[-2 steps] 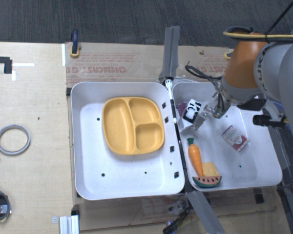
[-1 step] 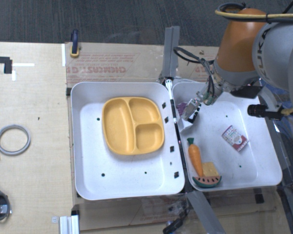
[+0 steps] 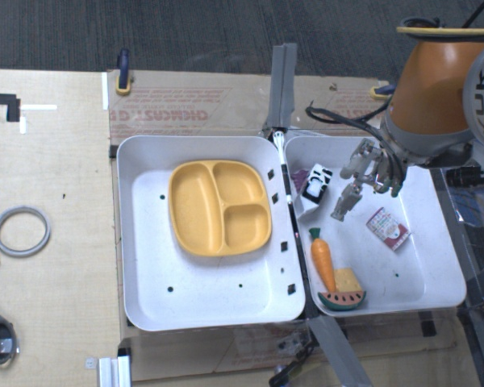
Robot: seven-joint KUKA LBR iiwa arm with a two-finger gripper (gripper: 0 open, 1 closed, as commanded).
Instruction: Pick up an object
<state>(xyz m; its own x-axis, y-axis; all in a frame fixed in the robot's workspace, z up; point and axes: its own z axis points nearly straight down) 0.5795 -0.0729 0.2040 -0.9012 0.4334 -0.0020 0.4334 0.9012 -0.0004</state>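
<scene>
Watermelon slice toy (image 3: 341, 300) at front of right bin (image 3: 436, 289), carrot (image 3: 322, 264) touching it. Gripper (image 3: 348, 200) hovers mid-bin w/ fingers apart, nothing between; red packet (image 3: 387, 227) just beside, b/w toy (image 3: 315, 183) near divider. Yellow tray (image 3: 220, 208) in left bin (image 3: 145, 280).

Red printed lettering runs along the cardboard sheet (image 3: 189, 107) that lies behind the left bin (image 3: 137, 240); it appears upside down from this angle and is too faint to read with certainty. At the right edge, the grey arm (image 3: 477, 95) bears large dark letters, cut off by the frame, that look like "KU". The small red-and-white packet (image 3: 387, 227) in the right bin (image 3: 436, 280) carries print too small to read.
</scene>
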